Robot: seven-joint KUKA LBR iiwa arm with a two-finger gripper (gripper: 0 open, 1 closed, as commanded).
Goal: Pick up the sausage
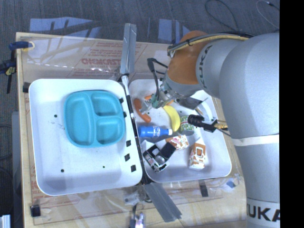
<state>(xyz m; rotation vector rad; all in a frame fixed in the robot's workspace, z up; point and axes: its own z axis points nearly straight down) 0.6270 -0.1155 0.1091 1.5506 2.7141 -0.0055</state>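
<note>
The sausage [141, 114], a short orange-red piece, lies in the right bin [223, 167] near its left wall, toward the far end. Just above and to its right hangs the claw [153, 100], low over the bin; whether it is wide or narrow cannot be told, since its tip is small and partly hidden by the wrist. Nothing can be seen clamped in it, and the sausage rests on the bin floor beside it.

Right of the sausage sits a yellow banana [173, 118], curved and running front to back. Below the sausage a blue bottle [153, 132] with a white cap lies on its side, pointing toward the banana. Nearer the front, a black and white object [158, 156] leans against the bin's left wall, and a small patterned packet [179, 142] lies between it and the banana. A brown and white carton [197, 156] lies toward the front right. A greenish round item [186, 126] sits just right of the banana, partly covered by a black cable fitting.

The left bin [52, 175] holds a blue divided tray [93, 118] with three compartments, set in its far half. Both bins rest side by side on the desk [57, 56], touching along their inner edges. The grey arm [247, 84] with its orange band covers the right bin's far right corner.
</note>
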